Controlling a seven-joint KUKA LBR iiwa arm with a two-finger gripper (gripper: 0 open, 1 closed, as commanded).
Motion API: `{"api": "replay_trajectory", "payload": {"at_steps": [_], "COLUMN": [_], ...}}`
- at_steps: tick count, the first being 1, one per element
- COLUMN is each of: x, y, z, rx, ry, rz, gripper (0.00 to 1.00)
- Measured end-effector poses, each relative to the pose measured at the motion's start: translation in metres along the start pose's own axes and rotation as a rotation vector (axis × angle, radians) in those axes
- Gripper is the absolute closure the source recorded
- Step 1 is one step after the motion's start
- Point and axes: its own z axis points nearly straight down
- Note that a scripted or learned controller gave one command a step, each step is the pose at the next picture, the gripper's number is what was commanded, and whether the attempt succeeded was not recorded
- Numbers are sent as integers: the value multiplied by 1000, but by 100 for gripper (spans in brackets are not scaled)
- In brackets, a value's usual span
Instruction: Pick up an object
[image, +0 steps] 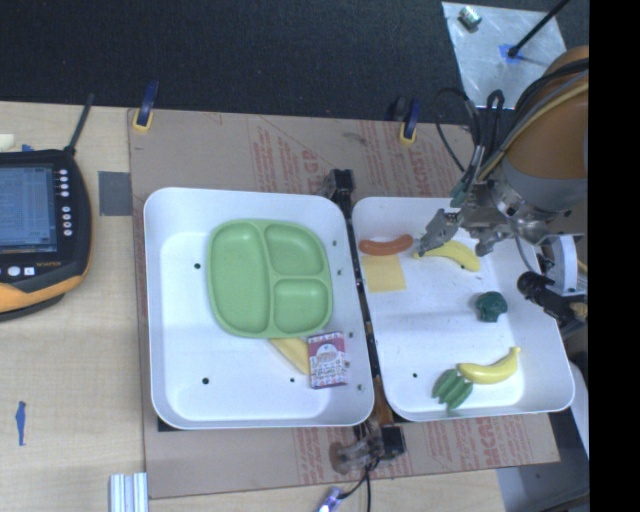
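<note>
While the gripper (440, 240) hangs low over the far part of the right bin (560, 400), its dark fingers look parted, one tip near the left end of a yellow banana (457, 256) that lies just beside and below it. I cannot tell whether the tips touch the fruit; nothing sits plainly between them, so I judge the pick not yet made. Just to the gripper's left lie a red sausage (385, 244) and a yellow square slice (384, 273). Nearer the camera sit a dark green lump (489, 306), a second banana (490, 368) and a green pod-like piece (452, 388). Well apart, in the left bin (165, 330), rest a green divided plate (268, 277) and a small red packet (327, 359). Closing and lifting remain to be done.
</note>
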Motion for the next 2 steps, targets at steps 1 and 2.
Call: {"api": "replay_trajectory", "payload": {"at_steps": [1,2], "x": [-63,-115], "y": [17,-14], "z": [29,58], "rx": [-2,0], "ry": [-4,-2], "rz": [1,0], "gripper": [0,0]}}
